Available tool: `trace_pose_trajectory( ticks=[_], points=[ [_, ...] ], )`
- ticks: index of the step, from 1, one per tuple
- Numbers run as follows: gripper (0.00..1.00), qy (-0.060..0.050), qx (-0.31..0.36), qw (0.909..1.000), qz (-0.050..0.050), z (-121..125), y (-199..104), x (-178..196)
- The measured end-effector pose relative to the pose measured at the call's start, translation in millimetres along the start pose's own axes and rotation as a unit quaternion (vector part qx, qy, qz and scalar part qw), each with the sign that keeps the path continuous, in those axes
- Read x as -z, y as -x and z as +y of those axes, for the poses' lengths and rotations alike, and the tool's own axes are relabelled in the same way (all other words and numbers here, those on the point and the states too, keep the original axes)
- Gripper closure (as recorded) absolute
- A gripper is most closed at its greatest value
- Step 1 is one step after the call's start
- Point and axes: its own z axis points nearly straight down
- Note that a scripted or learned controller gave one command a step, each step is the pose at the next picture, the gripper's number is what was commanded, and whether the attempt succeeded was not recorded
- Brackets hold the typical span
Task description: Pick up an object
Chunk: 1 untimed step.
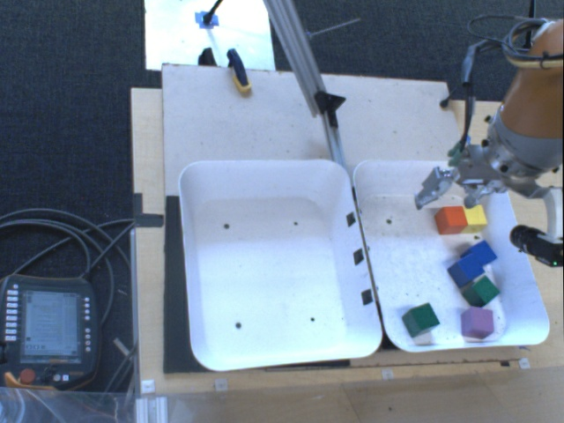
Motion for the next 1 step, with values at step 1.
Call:
trace_pose_trajectory(
  ticks=[1],
  points=[
    [0.0,0.0,-0.001,1.0,0.0,0.0,0.3,0.3]
  ],
)
